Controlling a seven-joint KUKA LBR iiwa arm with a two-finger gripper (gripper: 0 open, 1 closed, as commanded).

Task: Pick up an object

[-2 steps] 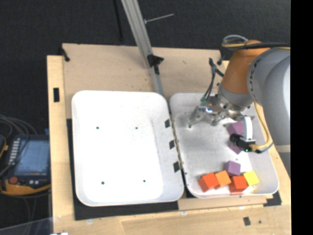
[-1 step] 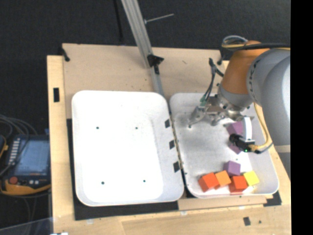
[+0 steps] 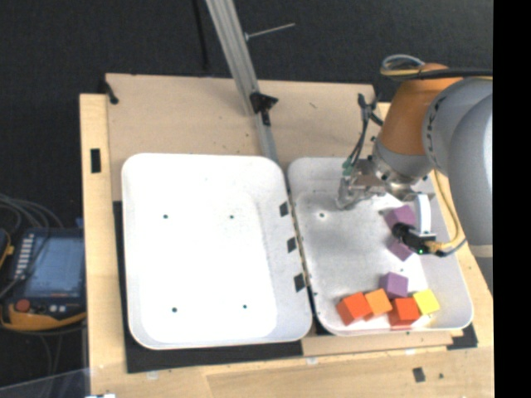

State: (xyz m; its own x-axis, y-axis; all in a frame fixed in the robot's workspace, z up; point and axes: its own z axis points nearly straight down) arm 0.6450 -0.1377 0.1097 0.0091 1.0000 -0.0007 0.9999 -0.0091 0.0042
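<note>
Bench (image 3: 99, 222): tan top, carries 2 white bins side by side.
Left bin (image 3: 203, 247): white floor w/ a few dark dots.
Right bin (image 3: 348, 255): holds all the blocks.
Arm (image 3: 431, 131): grey w/ orange band, over right bin's far right corner.
Gripper (image 3: 353, 191): low near right bin's far edge, nothing seen between tips; open/closed – can't tell.
Blocks: orange (image 3: 355, 307), orange (image 3: 379, 302), red-orange (image 3: 406, 310), yellow (image 3: 426, 302) along near edge; purple (image 3: 397, 284) just behind; purple (image 3: 401, 216) by right edge.
</note>
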